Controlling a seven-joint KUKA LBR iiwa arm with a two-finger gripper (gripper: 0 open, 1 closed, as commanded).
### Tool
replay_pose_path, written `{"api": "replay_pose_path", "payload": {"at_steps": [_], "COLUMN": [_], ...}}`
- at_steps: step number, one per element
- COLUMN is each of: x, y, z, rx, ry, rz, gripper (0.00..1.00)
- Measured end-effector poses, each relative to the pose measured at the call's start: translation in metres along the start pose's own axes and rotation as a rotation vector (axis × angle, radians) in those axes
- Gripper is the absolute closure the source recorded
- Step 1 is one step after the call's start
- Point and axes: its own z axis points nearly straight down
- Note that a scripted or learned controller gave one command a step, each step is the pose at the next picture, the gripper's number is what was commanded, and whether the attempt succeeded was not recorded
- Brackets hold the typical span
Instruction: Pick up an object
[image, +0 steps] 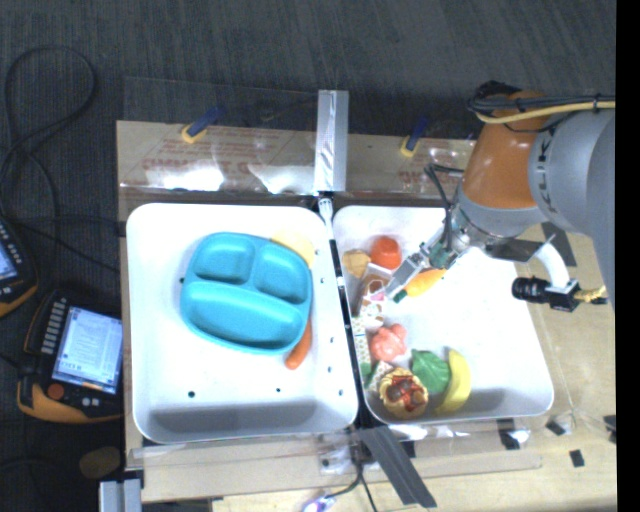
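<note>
Toy carrot (427, 281) is sitting pinched in the hand (418, 279) — hovering at twelve o'clock of the toy banana (458, 380) in the right bin (520, 340).

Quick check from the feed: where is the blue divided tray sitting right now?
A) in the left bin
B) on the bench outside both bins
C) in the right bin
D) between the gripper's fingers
A: the blue divided tray lies on the floor of the left bin, while the gripper works over the right bin.
</note>
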Motion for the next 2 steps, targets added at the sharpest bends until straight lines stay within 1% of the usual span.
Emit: {"api": "replay_pose_path", "payload": {"at_steps": [1,2], "x": [0.004,-0.029], "y": [0.003,0.055], "z": [0.032,0.0], "rx": [-0.027,0.002], "ry": [-0.021,-0.002], "rz": [0.017,0.555], "gripper": [0.0,0.0]}}
